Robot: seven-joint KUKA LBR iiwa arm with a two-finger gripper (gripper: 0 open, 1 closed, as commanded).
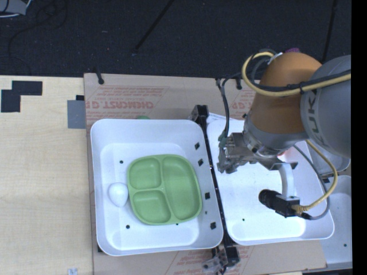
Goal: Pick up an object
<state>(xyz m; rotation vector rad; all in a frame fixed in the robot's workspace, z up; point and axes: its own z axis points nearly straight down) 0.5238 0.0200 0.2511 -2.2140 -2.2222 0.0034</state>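
I see two white bins on the counter. In the left bin there is a green plate with three little parts in it. A small white egg-shaped thing lies just beside the plate, touching its left edge.

My arm hangs over the right bin. The pincer is low near that bin's left wall, but I cannot tell how it stands; it is dark and bunched up from here.

I think the plate is light, hard plastic. It is smooth and flat, so it could slip. I would take it by its thin rim, maybe on the right side, close to my arm. The white thing looks round and slick, so I think it may roll away if I pinch it off-center.
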